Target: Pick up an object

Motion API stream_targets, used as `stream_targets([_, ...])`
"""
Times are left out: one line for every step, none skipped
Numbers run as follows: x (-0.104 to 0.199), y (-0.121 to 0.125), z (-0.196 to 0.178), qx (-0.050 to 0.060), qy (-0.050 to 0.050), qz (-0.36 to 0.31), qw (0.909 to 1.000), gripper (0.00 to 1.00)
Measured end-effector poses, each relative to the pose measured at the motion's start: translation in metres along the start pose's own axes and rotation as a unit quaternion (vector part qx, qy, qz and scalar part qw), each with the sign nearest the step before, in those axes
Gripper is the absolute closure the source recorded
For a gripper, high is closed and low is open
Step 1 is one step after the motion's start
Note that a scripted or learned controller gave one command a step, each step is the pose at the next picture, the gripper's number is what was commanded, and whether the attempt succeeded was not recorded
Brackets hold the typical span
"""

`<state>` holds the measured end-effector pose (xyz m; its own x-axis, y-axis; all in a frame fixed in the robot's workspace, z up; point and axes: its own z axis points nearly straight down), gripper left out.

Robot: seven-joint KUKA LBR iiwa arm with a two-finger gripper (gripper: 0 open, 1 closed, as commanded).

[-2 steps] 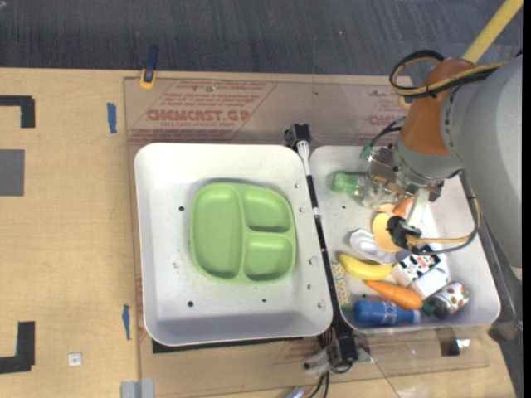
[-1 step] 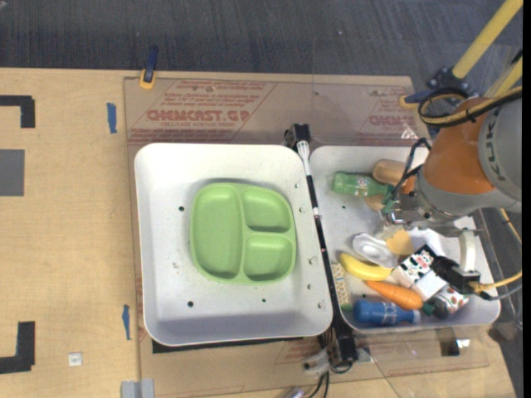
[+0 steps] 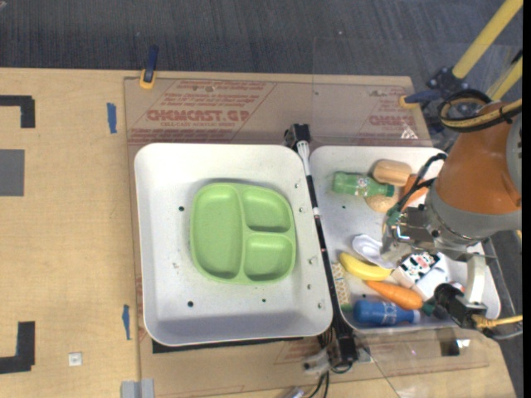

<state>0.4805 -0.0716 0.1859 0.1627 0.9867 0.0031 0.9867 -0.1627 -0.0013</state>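
While the arm (image 3: 477, 181) hangs over the right bin (image 3: 348, 160), its tool (image 3: 397, 232) sits low among the clutter, and I cannot tell from here how it stands or whether it has anything. Just below the tool lies the banana (image 3: 365, 266), its long axis running left to right with the near end toward the divider; a carrot (image 3: 397, 293) lies just beyond it. I'd drop straight down and close across the banana's narrow width, not along it, keeping off the carrot.
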Motion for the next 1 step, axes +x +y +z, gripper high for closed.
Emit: stream_targets([-0.0360,0.0051,-0.0187,-0.002,-0.003,0.002,1.0000,1.00])
